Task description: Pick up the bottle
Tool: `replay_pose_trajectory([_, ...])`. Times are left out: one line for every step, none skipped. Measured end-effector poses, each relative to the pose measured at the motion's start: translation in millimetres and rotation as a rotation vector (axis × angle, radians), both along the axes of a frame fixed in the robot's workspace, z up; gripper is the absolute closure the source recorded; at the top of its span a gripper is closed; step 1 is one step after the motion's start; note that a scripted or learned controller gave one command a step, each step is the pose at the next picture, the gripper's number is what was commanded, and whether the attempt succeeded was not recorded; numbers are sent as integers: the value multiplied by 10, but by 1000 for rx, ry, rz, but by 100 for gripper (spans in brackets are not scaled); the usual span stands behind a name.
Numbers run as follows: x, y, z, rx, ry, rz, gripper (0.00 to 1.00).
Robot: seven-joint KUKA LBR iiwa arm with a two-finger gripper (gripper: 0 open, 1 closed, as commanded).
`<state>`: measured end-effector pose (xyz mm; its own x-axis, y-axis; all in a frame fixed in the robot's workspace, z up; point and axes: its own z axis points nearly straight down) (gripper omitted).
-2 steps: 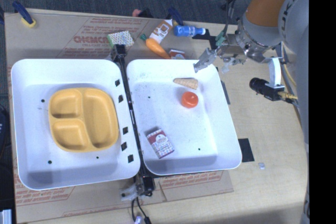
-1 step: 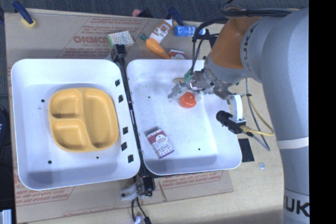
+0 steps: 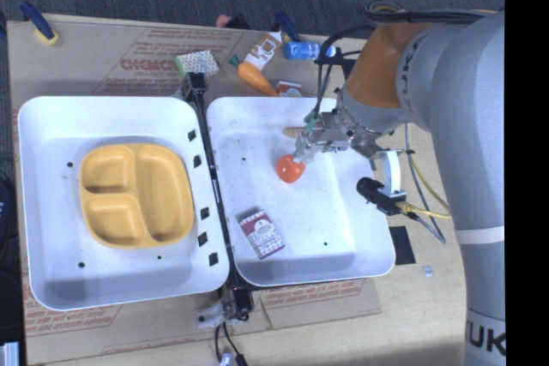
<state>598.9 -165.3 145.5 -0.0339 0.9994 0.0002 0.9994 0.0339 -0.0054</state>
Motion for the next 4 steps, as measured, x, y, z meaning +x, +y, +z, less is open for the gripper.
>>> replay_pose_trajectory([-343,410,-169,0,1,-304,100])
replay_pose_trajectory([-1138,1261,461,1,0,-227,100])
replay_pose_trajectory([-1227,1217,458,-2,-2,-538,100])
replay_pose_trajectory([-1228,1794,459,-2,-2,-657,100])
